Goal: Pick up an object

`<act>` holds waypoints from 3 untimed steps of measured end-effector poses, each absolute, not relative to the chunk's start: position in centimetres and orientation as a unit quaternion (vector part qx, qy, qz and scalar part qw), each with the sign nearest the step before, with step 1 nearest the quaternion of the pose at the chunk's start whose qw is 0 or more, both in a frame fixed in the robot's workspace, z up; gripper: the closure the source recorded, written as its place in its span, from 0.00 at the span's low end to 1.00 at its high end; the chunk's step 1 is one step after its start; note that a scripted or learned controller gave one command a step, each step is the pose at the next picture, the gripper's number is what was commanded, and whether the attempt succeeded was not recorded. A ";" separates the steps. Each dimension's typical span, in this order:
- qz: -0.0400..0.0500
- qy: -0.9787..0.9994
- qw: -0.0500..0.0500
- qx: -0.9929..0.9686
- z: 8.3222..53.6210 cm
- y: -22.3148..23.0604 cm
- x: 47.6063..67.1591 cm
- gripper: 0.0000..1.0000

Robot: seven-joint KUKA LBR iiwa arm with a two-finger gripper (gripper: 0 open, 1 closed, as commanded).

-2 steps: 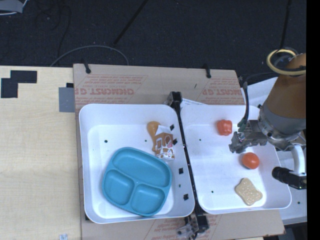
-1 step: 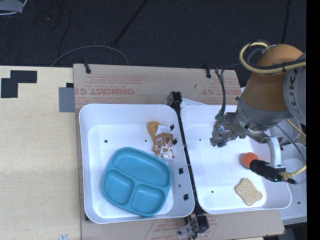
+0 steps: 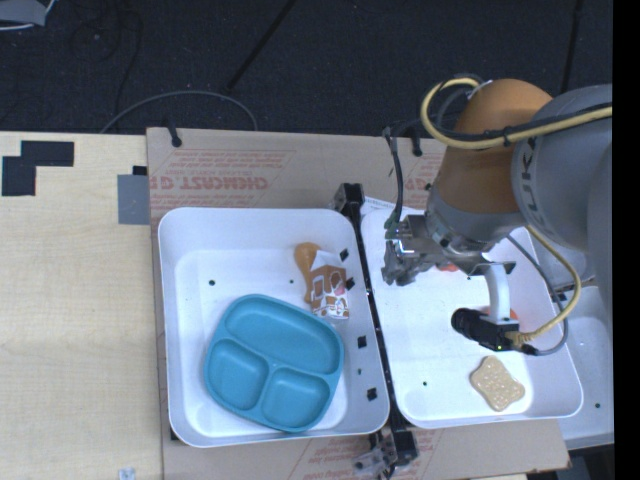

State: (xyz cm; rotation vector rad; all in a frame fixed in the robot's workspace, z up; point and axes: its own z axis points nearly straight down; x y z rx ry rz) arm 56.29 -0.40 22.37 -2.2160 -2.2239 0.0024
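My gripper [image 3: 398, 268] hangs over the upper left part of the right bin [image 3: 432, 393], close to the divider between the bins. Nothing shows under it but white bin floor. A tan, toast-shaped piece [image 3: 497, 383] lies in the right bin's near right corner, well away from the gripper. In the left bin [image 3: 166, 318] a blue divided plate [image 3: 270, 363] lies tilted at the front. A small printed packet [image 3: 329, 294] and a brown-orange thing [image 3: 306, 259] sit against that bin's right wall.
A small red-orange bit [image 3: 456, 264] peeks out from under the wrist in the right bin. The black divider rail [image 3: 366, 313] runs between the bins. Brown cardboard [image 3: 240, 178] lies under both bins, with the pale bench top to the left.
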 end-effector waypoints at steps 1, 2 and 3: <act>0.001 -0.708 0.002 -0.706 21.5 3.9 58.1 1.00; 0.000 -0.709 0.001 -0.706 21.0 8.4 60.7 1.00; 0.002 -0.708 0.001 -0.706 21.0 8.3 60.6 0.00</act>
